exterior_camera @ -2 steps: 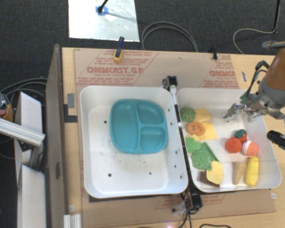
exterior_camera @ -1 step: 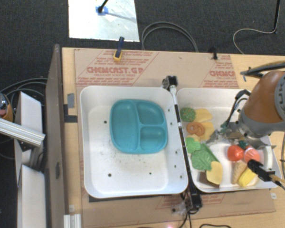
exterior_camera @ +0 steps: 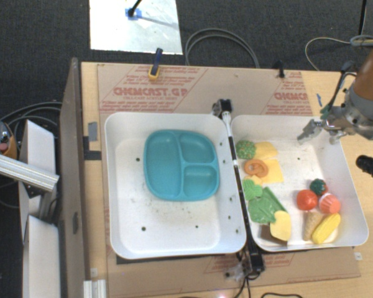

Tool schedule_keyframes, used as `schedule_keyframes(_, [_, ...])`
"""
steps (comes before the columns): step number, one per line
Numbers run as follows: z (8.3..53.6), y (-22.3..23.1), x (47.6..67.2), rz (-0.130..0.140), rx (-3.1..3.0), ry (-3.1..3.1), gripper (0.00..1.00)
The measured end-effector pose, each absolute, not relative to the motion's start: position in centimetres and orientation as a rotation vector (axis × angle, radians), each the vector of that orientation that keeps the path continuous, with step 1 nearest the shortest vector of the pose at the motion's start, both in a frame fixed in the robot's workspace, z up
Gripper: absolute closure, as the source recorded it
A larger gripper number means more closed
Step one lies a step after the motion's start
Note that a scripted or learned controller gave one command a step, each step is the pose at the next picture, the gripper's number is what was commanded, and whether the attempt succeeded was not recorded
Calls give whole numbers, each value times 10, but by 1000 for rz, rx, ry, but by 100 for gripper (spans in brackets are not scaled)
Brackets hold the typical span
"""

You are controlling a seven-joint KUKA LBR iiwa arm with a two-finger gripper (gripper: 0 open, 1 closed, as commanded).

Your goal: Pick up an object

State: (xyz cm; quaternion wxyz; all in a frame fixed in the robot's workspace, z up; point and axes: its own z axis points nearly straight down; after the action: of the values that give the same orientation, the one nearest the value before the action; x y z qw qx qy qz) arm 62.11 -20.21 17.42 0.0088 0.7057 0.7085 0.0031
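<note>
The things on offer for picking lie in the right shallow white plastic bin (exterior_camera: 354,194), all gathered in its left and near parts: a small green broccoli-like piece (exterior_camera: 245,149) at the upper left, touching a pale yellow flat slab (exterior_camera: 268,164) on which an orange round slice (exterior_camera: 256,167) rests; below them a green leafy piece (exterior_camera: 262,205) reaches toward a yellow wedge with a brown edge (exterior_camera: 280,227). Toward the bin's near right corner sit a round red tomato-like ball (exterior_camera: 307,199), a small dark green and red piece (exterior_camera: 318,186) just above it, a pink-and-white rounded piece (exterior_camera: 330,203) beside it, a tan stick-like piece (exterior_camera: 309,225) and a yellow corn-like cob (exterior_camera: 326,228) lying side by side. The grey two-finger gripper (exterior_camera: 320,131) hangs over the bin's far right part, well apart from all of these, with nothing between its fingers; whether they are spread or closed cannot be told. The grey arm with its orange band (exterior_camera: 368,79) enters from the right. In the left shallow white bin (exterior_camera: 127,228) lies a teal plastic plate with three compartments (exterior_camera: 181,165). Both bins rest on a brown cardboard sheet (exterior_camera: 174,85).
</note>
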Motion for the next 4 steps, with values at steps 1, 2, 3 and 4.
schedule_keyframes(1, [81,-207,562,-3,2224,2223,0])
schedule_keyframes(2, [84,-172,500,-1,2224,2226,0])
schedule_keyframes(3, [96,-174,504,5,2216,2219,100])
schedule_keyframes(4, [95,-174,504,5,2217,2220,0])
